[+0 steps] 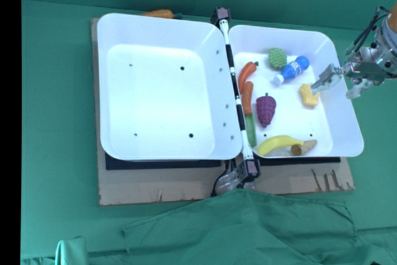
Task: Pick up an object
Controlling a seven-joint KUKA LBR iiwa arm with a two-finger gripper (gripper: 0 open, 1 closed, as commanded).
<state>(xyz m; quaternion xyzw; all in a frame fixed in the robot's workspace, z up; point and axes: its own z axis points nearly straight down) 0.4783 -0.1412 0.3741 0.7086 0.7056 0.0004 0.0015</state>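
Observation:
The right bin (347, 133) holds several toy foods. A green knobbly ball (277, 58) and a blue-and-white bottle (291, 70) lie near its back. A small yellow piece (308, 95) sits right of centre, with purple grapes (265, 110) to its left. Two orange carrots (247, 71) (247, 98) and a green stick (250, 129) line the left wall. A banana (279, 144) and a tan piece (304, 147) rest at the front. My gripper (335, 90) hangs over the bin's right side, just right of the yellow piece, open, nothing between its fingers.
The left bin (111, 71) stands beside the right one, split from it by a black-and-white rail (234, 84). An orange object (158, 13) lies behind the left bin's back rim. Green cloth (248, 226) bunches at the front of the bench.

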